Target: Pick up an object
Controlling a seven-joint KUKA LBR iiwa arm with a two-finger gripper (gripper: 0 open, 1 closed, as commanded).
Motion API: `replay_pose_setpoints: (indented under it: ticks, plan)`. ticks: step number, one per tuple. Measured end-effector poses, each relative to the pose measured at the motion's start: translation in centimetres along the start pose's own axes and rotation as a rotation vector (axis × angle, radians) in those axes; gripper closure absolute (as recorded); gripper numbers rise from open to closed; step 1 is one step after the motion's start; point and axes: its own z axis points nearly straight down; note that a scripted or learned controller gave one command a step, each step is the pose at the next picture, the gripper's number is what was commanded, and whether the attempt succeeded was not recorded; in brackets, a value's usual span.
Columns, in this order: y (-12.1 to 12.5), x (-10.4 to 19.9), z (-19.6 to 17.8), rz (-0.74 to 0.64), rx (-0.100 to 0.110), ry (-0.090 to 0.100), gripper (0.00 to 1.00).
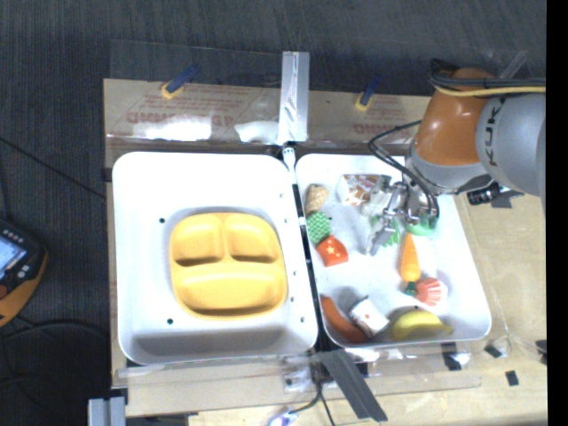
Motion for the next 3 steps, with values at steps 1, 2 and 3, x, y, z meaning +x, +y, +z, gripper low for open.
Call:
replay_pose_setpoints:
  ticks: [1, 2, 3]
  plan:
    - [0.8, 6.2, 0.1, 0.155, -0.004, -0.032, 0.00]
    - [-3.0, 12.4, 0.2, 0.166, -0.002, -0.036, 0.00]
    - [-1.6, 2.9, 0.1, 0.209, -0.004, -0.035, 0.00]
